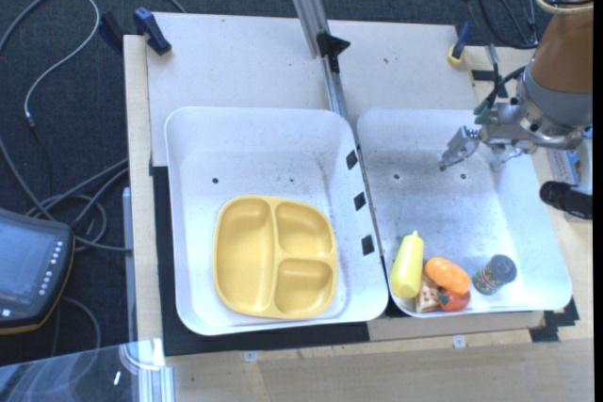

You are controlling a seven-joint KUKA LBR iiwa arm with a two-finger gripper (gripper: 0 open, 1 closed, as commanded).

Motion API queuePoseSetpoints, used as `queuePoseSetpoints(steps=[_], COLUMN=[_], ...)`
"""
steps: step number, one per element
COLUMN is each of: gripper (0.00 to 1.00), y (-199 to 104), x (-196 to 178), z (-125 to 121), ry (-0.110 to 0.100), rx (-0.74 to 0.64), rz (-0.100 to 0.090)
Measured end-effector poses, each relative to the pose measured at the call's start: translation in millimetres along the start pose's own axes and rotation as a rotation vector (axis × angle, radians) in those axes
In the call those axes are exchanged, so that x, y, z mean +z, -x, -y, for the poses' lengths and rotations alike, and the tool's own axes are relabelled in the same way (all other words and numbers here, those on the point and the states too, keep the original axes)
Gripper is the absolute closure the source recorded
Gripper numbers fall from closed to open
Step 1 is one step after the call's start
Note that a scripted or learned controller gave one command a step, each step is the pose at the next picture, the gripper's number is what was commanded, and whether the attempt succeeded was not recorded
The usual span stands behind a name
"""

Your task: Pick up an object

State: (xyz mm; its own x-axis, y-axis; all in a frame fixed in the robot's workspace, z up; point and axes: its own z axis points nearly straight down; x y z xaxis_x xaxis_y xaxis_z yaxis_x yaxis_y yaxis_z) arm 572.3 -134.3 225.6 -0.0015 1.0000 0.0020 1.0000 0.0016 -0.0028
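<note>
My gripper [476, 155] hangs over the upper part of the right bin [528, 231], its two fingers spread open with nothing between them. Along that bin's near edge lie a yellow squeeze bottle [407, 265], an orange toy [448, 278], a small patterned piece [429, 298] tucked against it, and a dark round can [494, 274]. These objects sit well below the gripper in the view, apart from it.
A yellow divided plate [276, 256] rests in the left bin [188, 155]. A metal rail [330, 80] runs between the two bins. Blue clamps [151, 28] grip the bench's far corners. Cables and a dark device [28, 268] lie on the floor at left.
</note>
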Motion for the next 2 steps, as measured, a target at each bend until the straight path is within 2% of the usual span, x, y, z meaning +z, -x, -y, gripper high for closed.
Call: queuePoseSetpoints(steps=[1, 2], gripper=[0.0, 0.0], y=[0.0, 6.8], x=[0.0, 60.5], z=[0.0, 0.0], ry=[0.0, -0.005], rx=[0.0, 0.002], rz=[0.0, 0.0])
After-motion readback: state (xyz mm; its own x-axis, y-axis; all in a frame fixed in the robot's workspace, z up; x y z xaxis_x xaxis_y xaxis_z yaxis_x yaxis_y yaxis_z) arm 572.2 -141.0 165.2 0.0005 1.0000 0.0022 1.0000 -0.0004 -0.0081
